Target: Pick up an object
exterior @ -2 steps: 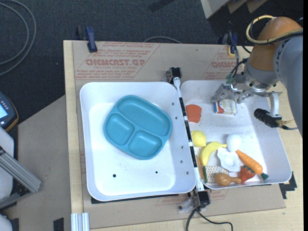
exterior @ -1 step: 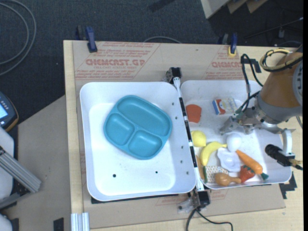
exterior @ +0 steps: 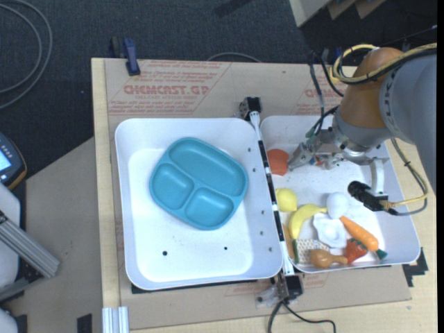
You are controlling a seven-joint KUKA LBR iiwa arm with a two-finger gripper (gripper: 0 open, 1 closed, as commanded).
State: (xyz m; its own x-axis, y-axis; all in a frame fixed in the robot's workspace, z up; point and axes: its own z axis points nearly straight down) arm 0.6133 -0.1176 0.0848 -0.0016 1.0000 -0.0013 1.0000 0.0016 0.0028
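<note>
At right of centre the pincer (exterior: 316, 155) hangs low in the right bin (exterior: 402, 238), beside an orange-red round toy (exterior: 278, 161); whether it is spread or closed cannot be told. The toy hugs the bin's left wall, so a grab could glance off. Banana (exterior: 303, 218), carrot (exterior: 361, 233) and lemon (exterior: 286, 200) crowd the lower part; a blue divided plate (exterior: 198, 183) lies in the left bin (exterior: 139, 255).

Arm (exterior: 409, 82): cut off at right edge. Hand (exterior: 313, 155): finger state unreadable. Toys (exterior: 333, 234): heaped, overlapping, lower ones partly hidden.

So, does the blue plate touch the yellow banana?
Apart. The camera view shows the blue plate in the left bin, the banana in the right bin, across the rims.
</note>
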